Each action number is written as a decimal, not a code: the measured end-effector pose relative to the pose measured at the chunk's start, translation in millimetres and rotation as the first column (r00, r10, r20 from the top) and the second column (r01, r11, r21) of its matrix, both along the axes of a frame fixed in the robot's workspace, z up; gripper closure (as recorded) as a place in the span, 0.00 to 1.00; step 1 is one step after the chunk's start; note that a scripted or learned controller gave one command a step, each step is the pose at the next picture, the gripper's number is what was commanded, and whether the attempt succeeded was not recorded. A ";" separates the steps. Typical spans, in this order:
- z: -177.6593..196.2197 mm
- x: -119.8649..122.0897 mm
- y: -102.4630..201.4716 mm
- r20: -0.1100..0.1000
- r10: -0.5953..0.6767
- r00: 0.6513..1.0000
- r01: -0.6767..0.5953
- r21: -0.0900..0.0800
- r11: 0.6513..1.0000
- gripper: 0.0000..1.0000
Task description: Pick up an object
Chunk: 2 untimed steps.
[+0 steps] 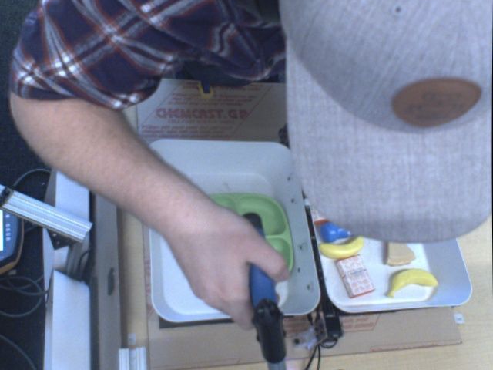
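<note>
A person's head in a grey cap [385, 91] with a brown oval patch [436, 101] covers the upper right of the view and hides the far part of the right bin [454, 284]. The person wears a plaid shirt [139, 21]. The bare forearm [100, 160] reaches from the far left corner of the surface down into the left bin [231, 156].

The person's hand [219, 264] lies over the near half of the left bin. It is closed around a tool with a blue handle [261, 284]. The black end of the tool [269, 334] extends past the near rim of the bin toward the near edge of the surface.

A green divided dish [273, 214] lies in the left bin against its right wall, partly under the person's hand.

The right bin, at the near right corner of the surface, holds:
- two yellow bananas, one [341, 247] near its left wall and one [412, 281] near its near rim;
- a small red and white box [355, 275] between them;
- a tan slice [400, 253];
- a blue item [333, 232], partly hidden by the cap.

Printed cardboard [208, 110] lies under both bins.

The state of the robot's hand cannot be told.
</note>
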<state>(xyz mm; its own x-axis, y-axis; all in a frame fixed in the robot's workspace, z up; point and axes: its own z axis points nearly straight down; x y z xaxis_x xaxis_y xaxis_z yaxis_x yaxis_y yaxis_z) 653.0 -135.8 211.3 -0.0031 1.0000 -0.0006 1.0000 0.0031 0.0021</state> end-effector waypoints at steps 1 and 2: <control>22.3 16.3 85.4 0.002 0.001 1.000 -0.001 0.000 1.000 0.00; -10.9 15.7 181.1 -0.001 0.002 1.000 -0.002 0.002 1.000 0.00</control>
<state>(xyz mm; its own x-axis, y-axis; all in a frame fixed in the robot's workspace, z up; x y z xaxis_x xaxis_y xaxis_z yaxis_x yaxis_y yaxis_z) 668.7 45.2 200.4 -0.0047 1.0000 0.0018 1.0000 0.0046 0.0014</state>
